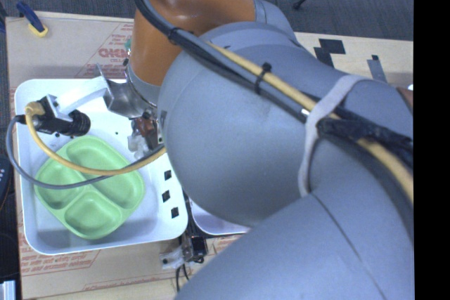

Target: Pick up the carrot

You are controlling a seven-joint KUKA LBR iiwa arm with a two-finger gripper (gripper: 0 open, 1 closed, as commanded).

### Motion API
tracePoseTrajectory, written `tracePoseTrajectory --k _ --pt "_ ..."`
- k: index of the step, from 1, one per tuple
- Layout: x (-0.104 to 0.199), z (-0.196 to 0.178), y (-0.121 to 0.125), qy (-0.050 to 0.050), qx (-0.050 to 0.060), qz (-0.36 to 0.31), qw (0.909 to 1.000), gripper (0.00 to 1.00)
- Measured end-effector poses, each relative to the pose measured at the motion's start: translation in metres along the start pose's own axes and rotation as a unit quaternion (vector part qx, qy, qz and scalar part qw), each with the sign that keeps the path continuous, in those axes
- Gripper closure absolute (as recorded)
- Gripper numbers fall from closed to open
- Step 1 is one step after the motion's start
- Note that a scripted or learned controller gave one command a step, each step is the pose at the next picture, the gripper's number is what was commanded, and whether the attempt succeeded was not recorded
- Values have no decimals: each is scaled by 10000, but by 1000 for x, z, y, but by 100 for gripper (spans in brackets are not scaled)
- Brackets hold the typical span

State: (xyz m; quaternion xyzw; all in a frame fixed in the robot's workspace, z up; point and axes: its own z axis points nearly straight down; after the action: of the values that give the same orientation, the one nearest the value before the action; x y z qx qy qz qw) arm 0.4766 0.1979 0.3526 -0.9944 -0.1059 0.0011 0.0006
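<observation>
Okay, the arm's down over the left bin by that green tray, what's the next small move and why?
Probably lift straight up a little and look again. The arm covers much of the left bin, the gripper sits beside the green tray, and I can't pick out a carrot from here.

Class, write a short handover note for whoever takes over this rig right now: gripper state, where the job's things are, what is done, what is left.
Gripper: low in the left bin, by the upper right edge of the green divided tray; the arm hides much of it.
Carrot: I cannot make one out; something small and reddish sits at the gripper, too unclear to name.
Done: arm has reached into the left bin.
Left: find the carrot, grasp it, lift it. No grasp is confirmed.
</observation>
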Motion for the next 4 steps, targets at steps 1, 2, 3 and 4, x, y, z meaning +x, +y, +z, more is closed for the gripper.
tracePoseTrajectory --k 1,2,3,4 --pt "-5 69 55 -17 0 36 10000 100" --pt "-3 232 14 -13 19 26 10000 100" --pt "-21 200 91 -25 22 -981 9952 100" --pt "-21 200 90 -25 23 -981 9952 0"
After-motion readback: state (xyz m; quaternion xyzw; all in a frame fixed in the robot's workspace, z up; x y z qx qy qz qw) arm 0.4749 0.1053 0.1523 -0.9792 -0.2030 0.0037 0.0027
